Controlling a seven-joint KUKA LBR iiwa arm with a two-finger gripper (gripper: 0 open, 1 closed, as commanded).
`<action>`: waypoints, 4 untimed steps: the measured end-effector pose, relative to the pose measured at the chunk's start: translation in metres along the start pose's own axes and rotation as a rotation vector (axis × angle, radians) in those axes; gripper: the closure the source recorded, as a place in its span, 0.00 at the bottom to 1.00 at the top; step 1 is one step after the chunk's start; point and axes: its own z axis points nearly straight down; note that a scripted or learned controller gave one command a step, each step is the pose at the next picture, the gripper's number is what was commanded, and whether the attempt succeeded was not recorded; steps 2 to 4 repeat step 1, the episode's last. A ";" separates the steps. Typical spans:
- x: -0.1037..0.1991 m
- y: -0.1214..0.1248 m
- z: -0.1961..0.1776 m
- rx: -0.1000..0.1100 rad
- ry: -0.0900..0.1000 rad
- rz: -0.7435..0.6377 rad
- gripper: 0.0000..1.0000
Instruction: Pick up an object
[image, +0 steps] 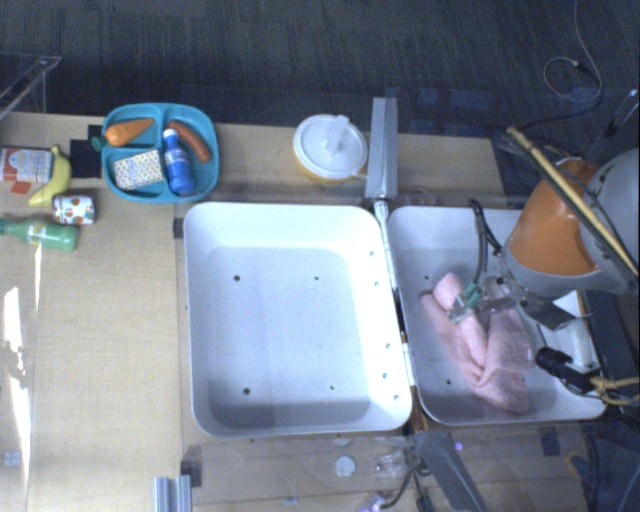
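Pink cloth crumpled in right bin; left bin beside it; arm's gripper down at cloth's upper left edge, touching fabric; fingers' opening and grip cannot be told; blue tray on worktop

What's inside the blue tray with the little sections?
The blue tray holds an orange carrot-like toy, a blue bottle, a reddish sausage shape and a speckled packet. Anything beneath them is covered.
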 end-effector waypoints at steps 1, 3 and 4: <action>0.052 0.078 -0.081 0.020 0.006 0.320 1.00; 0.052 0.078 -0.081 0.020 0.006 0.320 1.00; 0.052 0.078 -0.081 0.020 0.006 0.320 1.00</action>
